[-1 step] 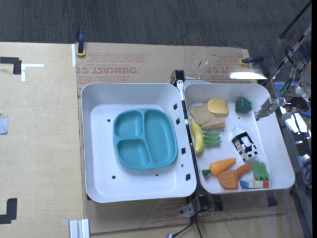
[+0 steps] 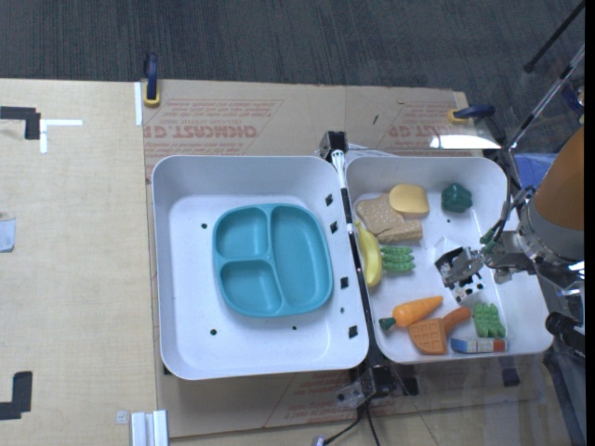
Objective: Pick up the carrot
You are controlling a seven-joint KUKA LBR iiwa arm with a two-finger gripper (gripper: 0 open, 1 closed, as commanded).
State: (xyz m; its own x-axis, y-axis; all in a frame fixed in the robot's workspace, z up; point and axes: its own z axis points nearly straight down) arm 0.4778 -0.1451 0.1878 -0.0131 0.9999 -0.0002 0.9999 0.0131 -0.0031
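Note:
The carrot (image 2: pixel 417 310), orange with a small green top pointing left, lies in the right bin (image 2: pixel 495 177) toward its front. My gripper (image 2: pixel 461 275) hangs over the same bin, a little up and to the right of the carrot's thick end, apart from it. The arm comes in from the right edge over the bin's right wall.
Around the carrot lie an orange wedge (image 2: pixel 429 337), a green leafy piece (image 2: pixel 487 321), a small red-white-blue item (image 2: pixel 477 345), green pea pods (image 2: pixel 398 260), a banana (image 2: pixel 371 256), bread slices (image 2: pixel 389 219) and a dark green piece (image 2: pixel 456 197). The left bin (image 2: pixel 177 342) holds a teal divided plate (image 2: pixel 272 259).

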